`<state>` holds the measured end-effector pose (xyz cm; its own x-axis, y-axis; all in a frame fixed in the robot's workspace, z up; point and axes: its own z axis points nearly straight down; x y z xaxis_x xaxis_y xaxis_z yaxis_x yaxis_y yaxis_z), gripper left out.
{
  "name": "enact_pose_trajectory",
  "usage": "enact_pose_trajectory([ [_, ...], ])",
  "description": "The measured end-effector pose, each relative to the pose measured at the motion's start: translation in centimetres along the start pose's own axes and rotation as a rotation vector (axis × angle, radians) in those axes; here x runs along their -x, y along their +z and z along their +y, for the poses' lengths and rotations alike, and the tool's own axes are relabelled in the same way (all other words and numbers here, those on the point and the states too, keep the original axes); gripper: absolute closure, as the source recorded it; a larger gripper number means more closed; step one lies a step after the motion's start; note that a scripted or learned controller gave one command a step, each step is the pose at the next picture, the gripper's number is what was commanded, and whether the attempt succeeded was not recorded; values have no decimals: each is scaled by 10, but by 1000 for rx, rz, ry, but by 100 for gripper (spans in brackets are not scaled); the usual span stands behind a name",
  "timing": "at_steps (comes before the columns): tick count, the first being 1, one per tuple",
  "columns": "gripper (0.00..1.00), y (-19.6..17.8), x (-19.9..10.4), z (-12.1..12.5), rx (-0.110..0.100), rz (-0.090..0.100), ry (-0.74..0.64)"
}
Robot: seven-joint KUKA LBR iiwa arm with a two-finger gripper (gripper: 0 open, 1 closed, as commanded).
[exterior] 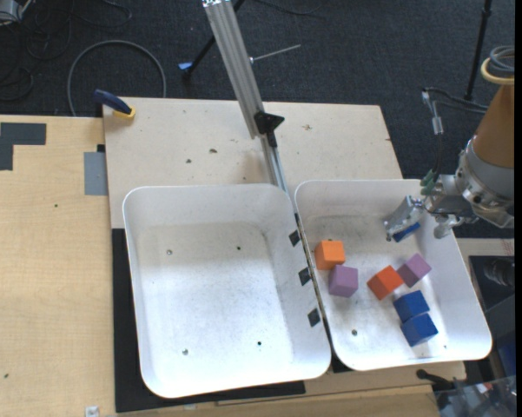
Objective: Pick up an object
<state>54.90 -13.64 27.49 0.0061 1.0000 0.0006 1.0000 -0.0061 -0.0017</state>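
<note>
1. The arm (495,137) comes in from the right, and its gripper (406,222) hangs over the upper right part of the right bin (365,200).
2. Claw state: honestly can't tell. It's small and a bit blurry from this angle, with something blue around the tip. No block shows between the tips.
3. All the blocks sit loose on the right bin's floor. An orange cube (331,252) is near the divider, with a purple cube (344,281) just below it, pretty much touching.
4. Further right there's a red-orange cube (385,282) right beside a second purple cube (414,269), which sits below the gripper but apart from it.
5. Two blue cubes (414,316) sit stacked up against each other toward the bin's lower right corner.
6. The left bin (148,224) is right alongside, sharing the middle edge.
7. A slanted metal rail (239,63) runs down from the top toward the gap between the bins.
</note>
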Motion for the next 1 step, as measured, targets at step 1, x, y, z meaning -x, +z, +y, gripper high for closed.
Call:
enact_pose_trajectory([
  [1, 0, 135, -26, 38, -8, 2, -6],
])
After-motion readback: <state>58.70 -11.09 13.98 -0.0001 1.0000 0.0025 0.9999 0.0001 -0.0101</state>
